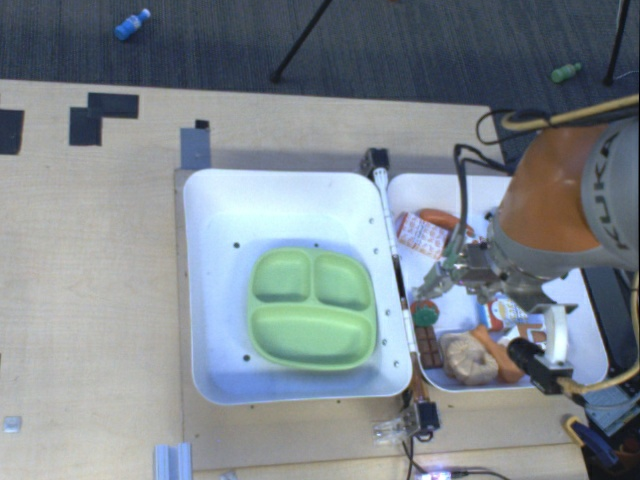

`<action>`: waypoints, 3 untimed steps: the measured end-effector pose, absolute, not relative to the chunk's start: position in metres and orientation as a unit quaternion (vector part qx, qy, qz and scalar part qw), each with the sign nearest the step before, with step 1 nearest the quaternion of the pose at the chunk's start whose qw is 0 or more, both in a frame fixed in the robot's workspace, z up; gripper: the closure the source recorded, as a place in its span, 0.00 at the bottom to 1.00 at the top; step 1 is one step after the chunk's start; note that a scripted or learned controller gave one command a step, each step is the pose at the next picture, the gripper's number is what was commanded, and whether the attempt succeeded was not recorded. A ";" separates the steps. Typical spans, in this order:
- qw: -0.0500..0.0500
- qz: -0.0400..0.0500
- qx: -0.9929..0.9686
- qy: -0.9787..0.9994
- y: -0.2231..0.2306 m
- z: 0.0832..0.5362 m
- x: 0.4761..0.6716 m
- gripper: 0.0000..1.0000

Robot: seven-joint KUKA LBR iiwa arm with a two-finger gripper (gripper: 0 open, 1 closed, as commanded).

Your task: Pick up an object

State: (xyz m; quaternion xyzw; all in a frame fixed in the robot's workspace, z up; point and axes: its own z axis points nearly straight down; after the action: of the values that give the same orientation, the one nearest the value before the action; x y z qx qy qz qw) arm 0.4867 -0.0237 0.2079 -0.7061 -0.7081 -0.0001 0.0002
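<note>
At the lower right of the frame a bread roll [470, 358] and chocolate bar [428, 345] lie in the right bin [590, 363]. Above them the tool [447, 273] hovers mid-reach (spread or pressed together, I cannot tell); next it must descend onto one item, perhaps the green-topped piece [426, 314].

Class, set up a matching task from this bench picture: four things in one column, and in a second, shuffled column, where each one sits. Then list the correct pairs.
Things:
1. green divided plate
2. brown bread roll
3. blue bottle
4. red and white packet

Places:
A. on the dark floor beyond the bench
B. near the front edge of the right bin
C. in the left bin
D. toward the back of the right bin

Pairs: 1-C, 2-B, 3-A, 4-D
</note>
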 end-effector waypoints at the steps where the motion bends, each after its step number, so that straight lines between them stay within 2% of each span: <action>1: 0.001 0.000 -0.706 -0.709 0.042 0.184 0.487 0.00; 2: -0.001 -0.003 -0.705 -0.709 0.072 0.351 0.496 0.00; 3: -0.002 -0.002 -0.703 -0.711 0.073 0.361 0.497 1.00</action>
State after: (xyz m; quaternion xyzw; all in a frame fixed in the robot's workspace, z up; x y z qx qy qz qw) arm 0.4969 0.0725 0.3609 -0.7029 -0.7113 -0.0022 -0.0018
